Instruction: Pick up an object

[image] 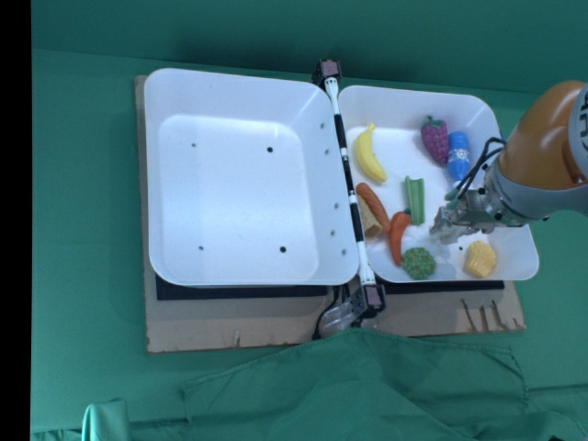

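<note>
The right bin (386, 108) holds toy food: a yellow banana (369, 153), a purple grape bunch (435, 139), a blue can (457, 155), a green celery stick (415, 199), a sausage (371, 201) beside a tan piece (370, 220), a red-orange chili (397, 235), a green broccoli (419, 263) and a yellow corn piece (480, 259). My gripper (450, 227) hangs low over the bin's front right part, between the celery and the corn, just above the broccoli. Nothing shows between its fingers.
The left bin (175, 99) lies beside the right one, split from it by a black-and-white bar (347, 186). Both rest on a cardboard sheet (230, 333) over green cloth. A fold of green cloth (367, 384) lies at the front.
</note>
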`<state>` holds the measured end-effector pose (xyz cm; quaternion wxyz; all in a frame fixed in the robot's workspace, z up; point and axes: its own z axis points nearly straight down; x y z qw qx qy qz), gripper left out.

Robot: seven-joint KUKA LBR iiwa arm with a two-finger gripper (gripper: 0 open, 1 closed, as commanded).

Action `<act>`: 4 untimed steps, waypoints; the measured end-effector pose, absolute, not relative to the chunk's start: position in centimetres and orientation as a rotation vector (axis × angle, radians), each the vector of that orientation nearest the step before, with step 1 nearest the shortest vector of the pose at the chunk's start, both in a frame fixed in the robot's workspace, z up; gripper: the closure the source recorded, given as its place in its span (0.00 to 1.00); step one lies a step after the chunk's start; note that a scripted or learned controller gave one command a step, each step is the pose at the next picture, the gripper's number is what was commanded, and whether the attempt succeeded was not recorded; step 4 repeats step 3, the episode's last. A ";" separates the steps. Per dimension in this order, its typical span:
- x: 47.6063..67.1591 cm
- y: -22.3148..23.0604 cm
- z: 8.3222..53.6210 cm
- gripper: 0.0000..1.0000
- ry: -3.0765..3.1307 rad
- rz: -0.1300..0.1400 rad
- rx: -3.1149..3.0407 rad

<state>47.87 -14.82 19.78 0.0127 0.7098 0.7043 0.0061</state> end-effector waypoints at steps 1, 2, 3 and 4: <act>47.3 -15.3 24.6 1.00 2.211 0.005 2.219; 47.1 -15.6 29.1 1.00 2.211 0.006 2.218; 47.5 -16.5 35.3 1.00 2.210 0.007 2.217; 47.5 -16.5 35.3 1.00 2.210 0.007 2.217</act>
